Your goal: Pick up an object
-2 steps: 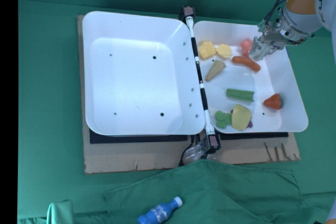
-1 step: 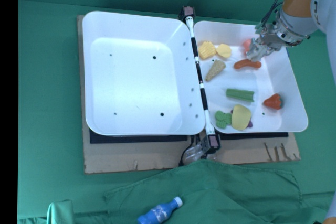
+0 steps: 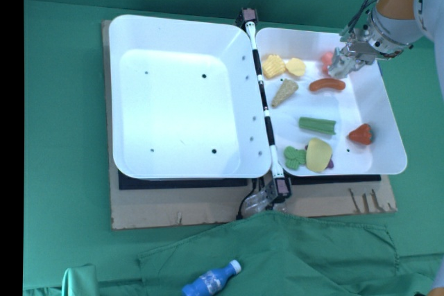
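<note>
Right bin (image 3: 388,114): holds all the toy food; the left bin (image 3: 180,97) sits beside it.
Gripper (image 3: 341,66): low over the far end of the right bin, just above the sausage (image 3: 327,85) and beside a small red piece (image 3: 326,59). How far its fingers are parted I cannot tell; nothing shows between them.
Nearest thing to take: the sausage, lying flat and crosswise, apart from its neighbours.
Handling, as a judgement: probably light, stiff plastic with a smooth rounded skin that may slip; best pinched across the middle of its narrow width.
Other contents: yellow ridged piece (image 3: 273,66), yellow round piece (image 3: 295,67), cone (image 3: 283,91), green stalk (image 3: 317,125), strawberry (image 3: 361,134), green cluster (image 3: 295,157), yellow slab (image 3: 318,154).
Outside the bins: blue bottle (image 3: 210,280) on the green cloth, well apart.
</note>
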`<state>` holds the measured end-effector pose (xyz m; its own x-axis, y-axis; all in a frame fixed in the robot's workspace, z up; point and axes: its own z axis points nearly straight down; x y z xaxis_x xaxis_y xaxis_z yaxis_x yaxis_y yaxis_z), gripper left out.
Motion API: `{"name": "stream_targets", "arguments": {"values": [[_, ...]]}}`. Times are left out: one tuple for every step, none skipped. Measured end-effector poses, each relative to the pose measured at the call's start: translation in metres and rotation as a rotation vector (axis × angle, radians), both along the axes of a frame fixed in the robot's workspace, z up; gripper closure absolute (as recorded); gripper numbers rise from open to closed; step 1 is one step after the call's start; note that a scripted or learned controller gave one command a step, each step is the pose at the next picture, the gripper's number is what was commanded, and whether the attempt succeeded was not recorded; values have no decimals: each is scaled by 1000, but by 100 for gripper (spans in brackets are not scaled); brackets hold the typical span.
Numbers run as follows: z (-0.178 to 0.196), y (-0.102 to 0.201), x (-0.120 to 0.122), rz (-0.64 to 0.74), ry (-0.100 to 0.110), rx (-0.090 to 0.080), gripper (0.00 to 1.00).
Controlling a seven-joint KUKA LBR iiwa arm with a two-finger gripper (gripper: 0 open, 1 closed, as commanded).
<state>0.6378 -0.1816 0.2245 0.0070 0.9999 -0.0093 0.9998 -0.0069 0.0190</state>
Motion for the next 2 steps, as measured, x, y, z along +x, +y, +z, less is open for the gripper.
{"name": "stream_targets", "arguments": {"values": [[0, 0, 0, 0, 1, 0, 0], [-42, 19, -2, 4, 8, 2, 0]]}}
